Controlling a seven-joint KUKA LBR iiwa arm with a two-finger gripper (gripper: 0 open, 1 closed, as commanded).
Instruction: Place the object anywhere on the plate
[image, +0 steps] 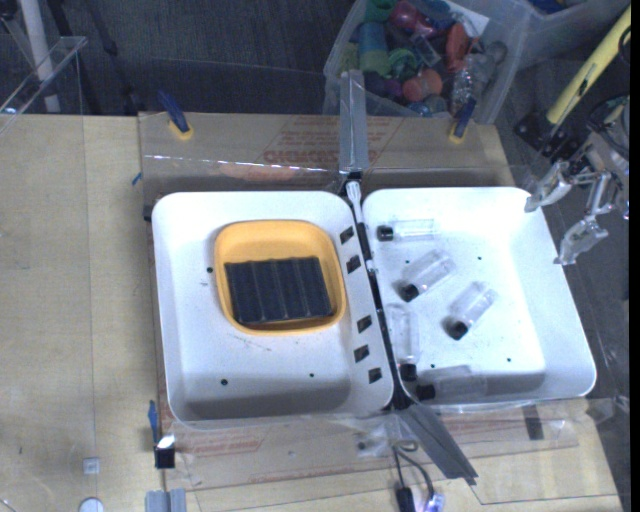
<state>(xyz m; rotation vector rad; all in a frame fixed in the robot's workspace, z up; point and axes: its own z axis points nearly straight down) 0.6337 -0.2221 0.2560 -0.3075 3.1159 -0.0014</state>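
A light wooden bench (70, 300) carries two shallow white bins side by side, the left bin (185, 300) and the right bin (540, 300) touching along a dark divider strip (362, 300). A clear sheet (250, 150) lies on the bench behind the bins, held near its far corners by a blue clamp (178, 122) on the left and another blue clamp (461, 122) on the right. A small dark block (165, 455) sits on the bench by the left bin's near corner.
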